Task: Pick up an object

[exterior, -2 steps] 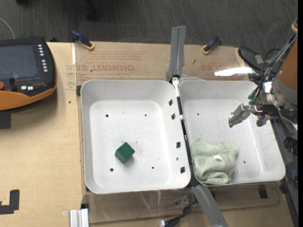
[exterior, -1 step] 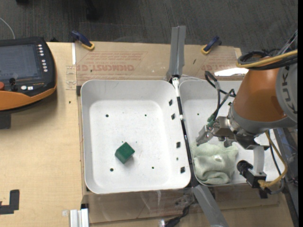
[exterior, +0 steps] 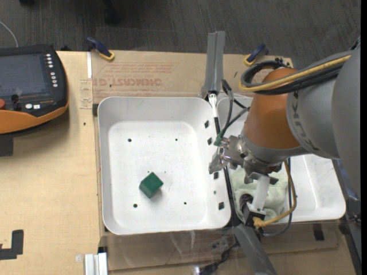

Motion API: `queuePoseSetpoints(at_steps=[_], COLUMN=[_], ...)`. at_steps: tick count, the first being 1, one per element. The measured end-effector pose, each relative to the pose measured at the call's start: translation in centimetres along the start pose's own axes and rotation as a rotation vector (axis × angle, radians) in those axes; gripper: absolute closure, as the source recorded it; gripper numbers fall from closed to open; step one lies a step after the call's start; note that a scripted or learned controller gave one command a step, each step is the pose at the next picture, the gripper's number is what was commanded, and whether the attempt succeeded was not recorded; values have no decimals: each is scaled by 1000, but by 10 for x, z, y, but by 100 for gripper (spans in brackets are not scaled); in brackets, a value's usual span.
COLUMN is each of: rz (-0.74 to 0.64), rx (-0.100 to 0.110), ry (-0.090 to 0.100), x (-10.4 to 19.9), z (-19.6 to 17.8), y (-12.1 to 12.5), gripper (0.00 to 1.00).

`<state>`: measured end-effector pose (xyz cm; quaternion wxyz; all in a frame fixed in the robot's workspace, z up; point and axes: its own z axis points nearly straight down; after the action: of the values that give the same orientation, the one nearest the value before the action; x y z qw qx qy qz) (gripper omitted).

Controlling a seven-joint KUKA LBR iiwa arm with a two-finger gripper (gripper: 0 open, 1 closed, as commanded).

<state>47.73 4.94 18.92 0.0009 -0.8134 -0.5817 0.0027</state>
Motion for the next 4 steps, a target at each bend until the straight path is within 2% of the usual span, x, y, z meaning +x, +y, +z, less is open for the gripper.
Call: queuePoseSetpoints(at_steps=[1,2,3,4], rz=[-349,-621,-937,-820], rx=[0,2,-3,-2], ry=[-1,-1,-2,-2], x=[84,70,104,163], z=[-21,18,-144,-208], y=[33,-24,-34,-18], gripper=[0,0,0,0])
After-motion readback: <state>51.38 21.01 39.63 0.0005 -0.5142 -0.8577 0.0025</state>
